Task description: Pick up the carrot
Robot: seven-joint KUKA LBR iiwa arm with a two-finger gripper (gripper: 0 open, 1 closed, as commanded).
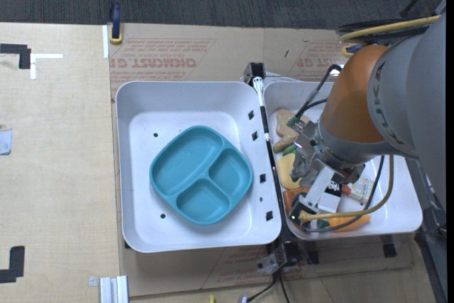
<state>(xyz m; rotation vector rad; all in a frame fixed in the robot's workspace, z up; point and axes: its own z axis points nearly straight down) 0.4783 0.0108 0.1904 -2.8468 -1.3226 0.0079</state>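
The carrot (349, 223) is a thin orange stick with a green end, lying along the near wall of the right bin (404, 213). The arm reaches down into that bin from the right. Its gripper (301, 168) hangs low over the bin's left half, up and to the left of the carrot and apart from it. It sits above a yellow food piece (285, 171). The wrist covers much of the bin's middle.
A tan bread-like piece (286, 123) lies at the far left of the right bin, and a small orange-red piece (291, 194) sits by the dividing wall. The left bin (135, 152) holds a blue divided plate (201, 174).
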